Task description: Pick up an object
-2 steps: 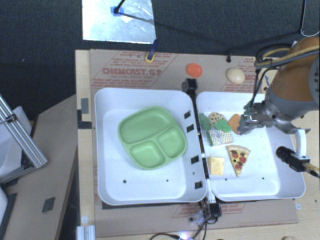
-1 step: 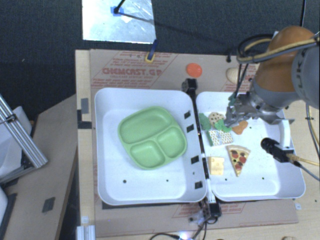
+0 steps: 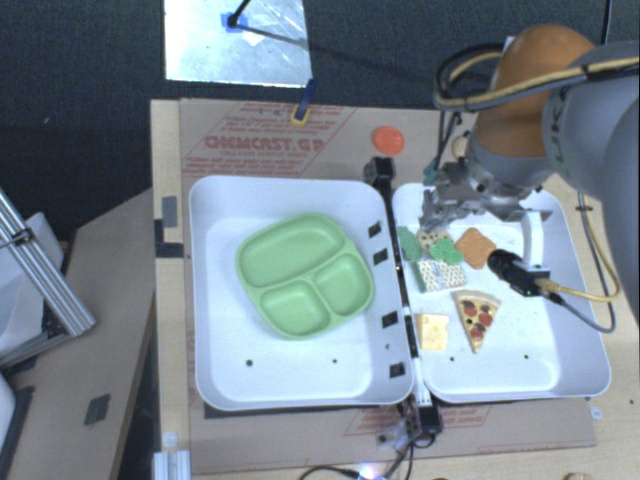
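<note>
The gripper (image 3: 437, 218) hangs over the white right-hand bin (image 3: 570, 368), just above a small beige patterned toy block (image 3: 430, 240); its opening I cannot tell. A straight descent centred on that block, clear of the green piece (image 3: 408, 242) beside it, seems best.

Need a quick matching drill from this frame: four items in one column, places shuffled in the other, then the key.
Items:
1. green tray
2. pizza slice
3. orange disc
4. yellow square

Places:
A. on the cardboard, beyond the bins
B. right bin, by the divider
C. left bin
D. right bin, right of the yellow square

Pairs: 1-C, 2-D, 3-A, 4-B
</note>
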Available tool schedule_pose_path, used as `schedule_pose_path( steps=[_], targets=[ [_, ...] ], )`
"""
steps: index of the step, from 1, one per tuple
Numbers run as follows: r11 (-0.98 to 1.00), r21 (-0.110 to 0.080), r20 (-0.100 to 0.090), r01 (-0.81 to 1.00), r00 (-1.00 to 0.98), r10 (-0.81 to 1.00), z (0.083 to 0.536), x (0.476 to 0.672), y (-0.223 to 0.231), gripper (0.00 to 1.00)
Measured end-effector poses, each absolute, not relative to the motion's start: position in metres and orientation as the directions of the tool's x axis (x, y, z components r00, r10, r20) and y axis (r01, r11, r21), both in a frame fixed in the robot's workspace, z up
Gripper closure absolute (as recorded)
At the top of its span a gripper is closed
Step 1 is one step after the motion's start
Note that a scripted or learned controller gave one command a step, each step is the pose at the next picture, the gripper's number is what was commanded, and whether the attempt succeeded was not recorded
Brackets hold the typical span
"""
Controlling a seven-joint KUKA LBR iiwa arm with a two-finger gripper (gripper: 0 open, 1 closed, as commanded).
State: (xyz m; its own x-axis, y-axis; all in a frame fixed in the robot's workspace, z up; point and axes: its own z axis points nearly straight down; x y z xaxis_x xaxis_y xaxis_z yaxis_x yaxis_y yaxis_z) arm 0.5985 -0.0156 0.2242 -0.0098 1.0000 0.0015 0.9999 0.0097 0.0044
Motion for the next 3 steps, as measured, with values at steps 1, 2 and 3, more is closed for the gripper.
schedule_pose_path(
  steps=[1,2,3],
  targets=[
    [0.01,0.003,0.002,1.0,-0.01,1.0,0.215,0.62,0.033,1.0],
    [0.006,0.002,0.0,1.0,-0.006,1.0,0.215,0.62,0.033,1.0],
    [0.001,0.001,0.0,1.0,-0.001,1.0,0.224,0.607,0.031,1.0]
  ],
)
